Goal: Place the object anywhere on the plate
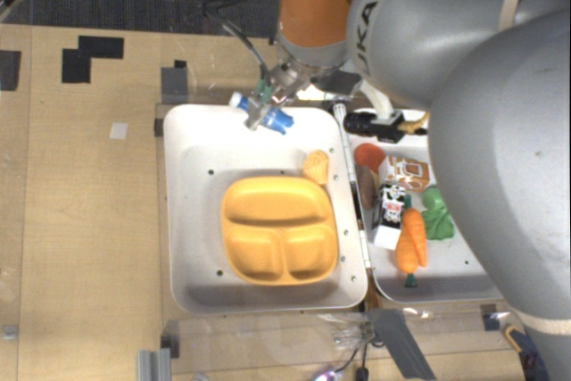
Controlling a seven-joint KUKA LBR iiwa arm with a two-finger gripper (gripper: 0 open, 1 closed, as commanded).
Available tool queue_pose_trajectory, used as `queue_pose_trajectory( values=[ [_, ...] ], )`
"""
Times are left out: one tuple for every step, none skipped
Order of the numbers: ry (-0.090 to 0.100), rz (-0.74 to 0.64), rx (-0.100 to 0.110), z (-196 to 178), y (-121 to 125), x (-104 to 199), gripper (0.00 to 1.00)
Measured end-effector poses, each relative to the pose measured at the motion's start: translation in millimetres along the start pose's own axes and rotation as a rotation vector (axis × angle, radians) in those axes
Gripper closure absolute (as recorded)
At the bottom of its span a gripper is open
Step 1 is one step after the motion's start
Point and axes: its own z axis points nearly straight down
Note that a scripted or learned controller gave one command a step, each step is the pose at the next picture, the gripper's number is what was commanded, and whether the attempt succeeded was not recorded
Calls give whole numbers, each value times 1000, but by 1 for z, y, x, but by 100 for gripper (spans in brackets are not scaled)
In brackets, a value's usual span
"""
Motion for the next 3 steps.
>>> queue_pose_trajectory(
  values=[
    [1,191,3,86,40,45,100],
    [-1,185,-4,73,43,46,100],
    [7,421,4,121,44,45,100]
  ],
)
